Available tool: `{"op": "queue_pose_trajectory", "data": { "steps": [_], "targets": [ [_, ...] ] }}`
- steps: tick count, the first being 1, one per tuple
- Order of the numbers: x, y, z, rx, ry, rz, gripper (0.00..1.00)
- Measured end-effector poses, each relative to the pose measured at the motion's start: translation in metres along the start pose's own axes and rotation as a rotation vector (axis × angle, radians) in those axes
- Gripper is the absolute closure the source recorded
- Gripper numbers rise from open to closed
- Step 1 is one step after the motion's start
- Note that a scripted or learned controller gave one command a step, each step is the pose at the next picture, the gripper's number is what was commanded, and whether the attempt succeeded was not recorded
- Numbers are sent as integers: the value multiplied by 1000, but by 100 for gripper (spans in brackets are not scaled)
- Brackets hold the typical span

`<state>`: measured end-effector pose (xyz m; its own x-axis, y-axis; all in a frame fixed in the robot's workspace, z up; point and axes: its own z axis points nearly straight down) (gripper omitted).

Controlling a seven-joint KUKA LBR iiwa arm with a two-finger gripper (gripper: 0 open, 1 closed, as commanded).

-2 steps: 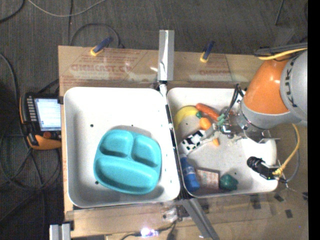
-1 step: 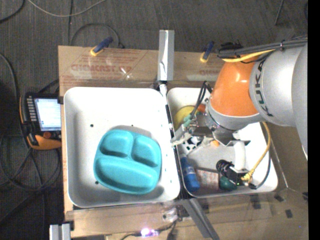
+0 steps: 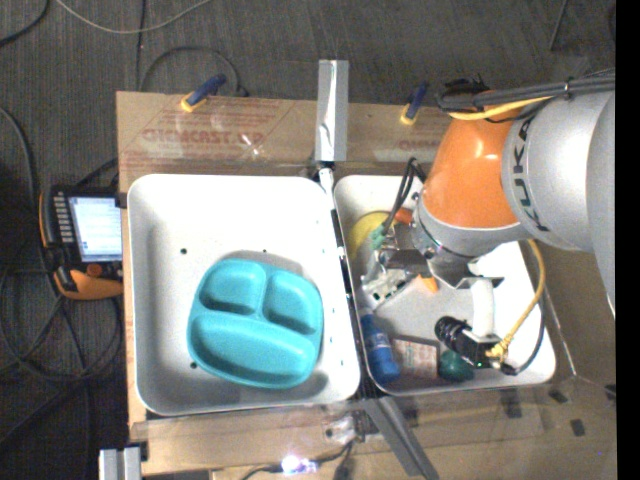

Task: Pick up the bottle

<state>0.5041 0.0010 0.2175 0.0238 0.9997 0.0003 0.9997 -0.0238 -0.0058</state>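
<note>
Lighting is even and fairly bright over the two white bins, which come close to overexposed, while the dark floor around the table is dim. The arm casts a soft shadow into the right bin beneath it. A small glare spot shines at the bottom edge. Focus is mildly soft throughout, with coarse grain and little fine detail.

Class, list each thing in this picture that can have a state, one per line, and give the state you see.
Blue bottle: lying on its side in the right bin, against its left wall.
Teal divided plate: flat, right way up, in the left bin.
Gripper: low in the right bin, above the bottle; fingers unclear.
Handheld screen: lit.
</note>
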Motion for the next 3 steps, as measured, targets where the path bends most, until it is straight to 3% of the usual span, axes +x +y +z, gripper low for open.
{"op": "queue_pose_trajectory", "data": {
  "steps": [1,2,3],
  "targets": [
    [-15,-20,35,-2,-1,-149,100],
    [69,-11,-31,-3,-2,-230,100],
    [14,64,-142,-5,-5,-324,100]
  ]
}}
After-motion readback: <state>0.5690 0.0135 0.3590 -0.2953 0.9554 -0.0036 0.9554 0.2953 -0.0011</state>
